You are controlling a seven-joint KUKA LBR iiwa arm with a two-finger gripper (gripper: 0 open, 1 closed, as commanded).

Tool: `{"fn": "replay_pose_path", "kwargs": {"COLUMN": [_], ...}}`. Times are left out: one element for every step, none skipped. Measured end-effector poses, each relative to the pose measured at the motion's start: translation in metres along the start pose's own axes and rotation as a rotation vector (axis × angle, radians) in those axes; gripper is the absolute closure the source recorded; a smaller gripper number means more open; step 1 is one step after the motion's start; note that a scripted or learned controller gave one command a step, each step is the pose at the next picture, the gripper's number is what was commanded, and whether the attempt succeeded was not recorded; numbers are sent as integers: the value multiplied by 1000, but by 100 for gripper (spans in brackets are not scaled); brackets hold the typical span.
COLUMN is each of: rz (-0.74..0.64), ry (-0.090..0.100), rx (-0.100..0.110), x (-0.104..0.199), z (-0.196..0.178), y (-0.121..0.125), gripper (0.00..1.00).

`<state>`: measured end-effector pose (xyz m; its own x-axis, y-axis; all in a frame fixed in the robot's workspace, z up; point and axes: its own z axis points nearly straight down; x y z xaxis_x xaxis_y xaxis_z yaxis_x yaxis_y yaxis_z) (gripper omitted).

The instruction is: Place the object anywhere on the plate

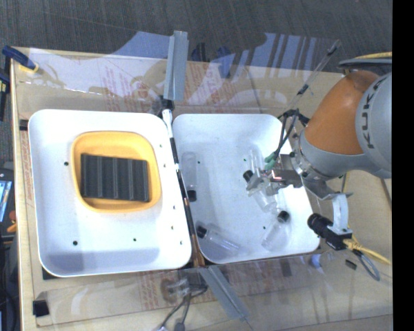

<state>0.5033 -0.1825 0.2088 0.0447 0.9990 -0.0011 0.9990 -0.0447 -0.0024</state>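
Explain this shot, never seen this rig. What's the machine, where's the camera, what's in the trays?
One fixed camera looks down at a slant on a bench with two shallow white bins. The grey and orange robot arm reaches in from the right, its pincer low over the right bin. That bin holds several small clear and dark items, too small to identify. The left bin holds a yellow plate with a dark ribbed block on it. Whether the pincer grips anything is unclear.
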Motion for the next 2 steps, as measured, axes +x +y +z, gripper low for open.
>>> {"fn": "replay_pose_path", "kwargs": {"rz": [-134, -177], "ry": [1, 2], "rx": [0, 1], "x": [39, 54], "z": [-28, 8], "y": [35, 97], "gripper": [100, 100]}}
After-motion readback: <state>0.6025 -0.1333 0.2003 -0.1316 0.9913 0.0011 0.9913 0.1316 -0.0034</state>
